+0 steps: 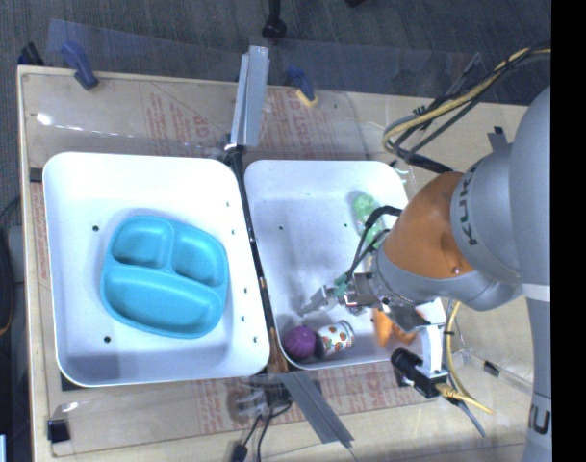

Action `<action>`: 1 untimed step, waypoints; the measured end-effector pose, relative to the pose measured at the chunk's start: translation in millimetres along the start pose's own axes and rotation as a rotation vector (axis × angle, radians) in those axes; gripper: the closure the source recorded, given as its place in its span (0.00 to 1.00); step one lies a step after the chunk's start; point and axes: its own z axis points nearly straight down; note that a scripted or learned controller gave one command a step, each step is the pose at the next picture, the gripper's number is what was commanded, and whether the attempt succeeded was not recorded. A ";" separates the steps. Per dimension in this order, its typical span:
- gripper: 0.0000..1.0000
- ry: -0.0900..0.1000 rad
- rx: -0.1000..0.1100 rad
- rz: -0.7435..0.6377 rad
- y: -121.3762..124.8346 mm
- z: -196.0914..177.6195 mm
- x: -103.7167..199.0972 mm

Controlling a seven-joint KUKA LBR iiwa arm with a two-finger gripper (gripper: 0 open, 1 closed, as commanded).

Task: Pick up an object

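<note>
A divided tray (165, 275) lies in the left bin (71, 186).

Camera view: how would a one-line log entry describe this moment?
arm over right bin | tool near purple ball | blue tray in left bin

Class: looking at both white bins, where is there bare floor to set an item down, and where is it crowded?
Bare: right bin floor left of the green object; left bin around the blue tray. Crowded: right bin's near corner with purple ball, patterned cup, gripper.
</note>
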 end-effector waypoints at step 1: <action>0.00 0.000 0.002 -0.002 -0.1 0.5 29.9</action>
